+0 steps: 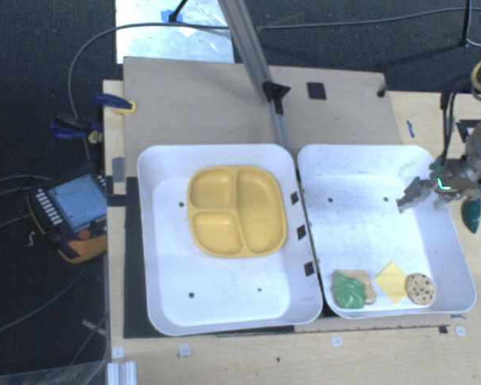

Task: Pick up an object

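Green-topped toast slice sits in the right white bin's near corner, tan table underneath, dark carpet around; gripper apart, holding nothing.

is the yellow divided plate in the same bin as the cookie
No, the yellow plate lies in the left bin, while the cookie sits in the right bin.

a tan bench carries two white bins side by side, touching: the left bin and the right bin.
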`<state>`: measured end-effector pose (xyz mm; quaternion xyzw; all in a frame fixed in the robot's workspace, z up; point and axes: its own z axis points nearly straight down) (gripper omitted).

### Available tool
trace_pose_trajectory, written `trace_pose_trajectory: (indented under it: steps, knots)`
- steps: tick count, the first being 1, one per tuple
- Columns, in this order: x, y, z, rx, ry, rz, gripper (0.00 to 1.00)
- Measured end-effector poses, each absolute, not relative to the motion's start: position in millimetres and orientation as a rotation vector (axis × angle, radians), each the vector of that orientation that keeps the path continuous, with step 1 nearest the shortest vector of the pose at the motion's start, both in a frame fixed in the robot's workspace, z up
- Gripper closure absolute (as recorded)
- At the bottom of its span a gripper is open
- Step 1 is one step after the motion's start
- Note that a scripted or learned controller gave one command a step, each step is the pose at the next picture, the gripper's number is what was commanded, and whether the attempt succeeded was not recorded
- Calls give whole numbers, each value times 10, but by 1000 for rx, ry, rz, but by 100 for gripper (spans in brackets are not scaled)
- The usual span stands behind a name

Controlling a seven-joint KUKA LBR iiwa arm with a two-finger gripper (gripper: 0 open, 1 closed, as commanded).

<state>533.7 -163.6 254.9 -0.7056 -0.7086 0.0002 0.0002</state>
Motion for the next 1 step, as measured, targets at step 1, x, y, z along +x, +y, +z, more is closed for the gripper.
trace_pose_trajectory:
  steps: [1]
  knots:
    - [5343, -1636, 2559, -2218, -2228, -2, 0]
